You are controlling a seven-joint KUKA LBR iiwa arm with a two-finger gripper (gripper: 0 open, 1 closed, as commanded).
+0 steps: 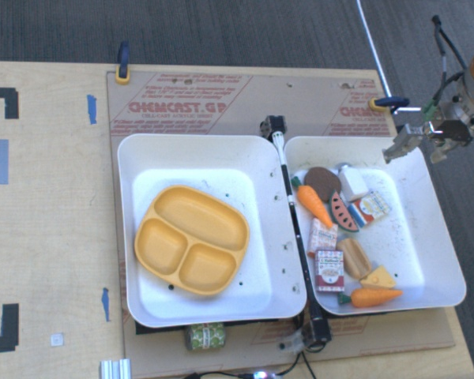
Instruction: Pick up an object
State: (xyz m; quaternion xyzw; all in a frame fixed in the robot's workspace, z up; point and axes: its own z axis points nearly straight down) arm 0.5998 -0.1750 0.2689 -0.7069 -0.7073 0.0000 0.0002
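The right bin (438, 235) holds several toy foods: a carrot (314, 204), a brown round piece (322, 181), a white block (352, 183), a watermelon slice (346, 213), small cartons (329, 270), a cheese wedge (378, 277) and a second carrot (375, 296). My gripper (418, 151) hangs over the bin's far right corner, above and to the right of the pile. Its fingers are spread open with nothing between them.
The left bin (134, 156) holds a yellow divided plate (192, 239). A green can (207, 336) lies on the bench just in front of that bin. Blue clamps (123, 61) hold the board at the back.
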